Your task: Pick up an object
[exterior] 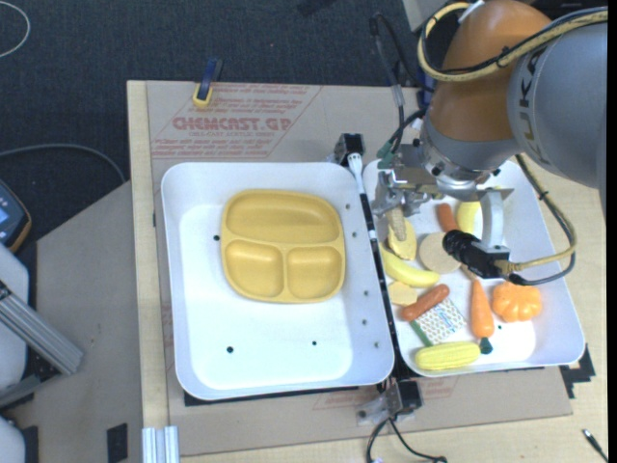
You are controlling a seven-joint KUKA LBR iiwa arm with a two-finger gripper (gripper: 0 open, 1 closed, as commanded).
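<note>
Toy food (453, 297) is heaped in the right bin (559, 316).
The gripper (395, 222) is lowered over a banana (407, 271) at the bin's left edge; its grip cannot be told.

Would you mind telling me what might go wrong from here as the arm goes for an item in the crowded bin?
The claw hangs over tightly packed toy food: the banana touches the sausage and lies beside a pale slice, so it may nudge neighbours or catch two pieces. It also works close to the right bin wall nearest the left bin, which it could strike.
</note>
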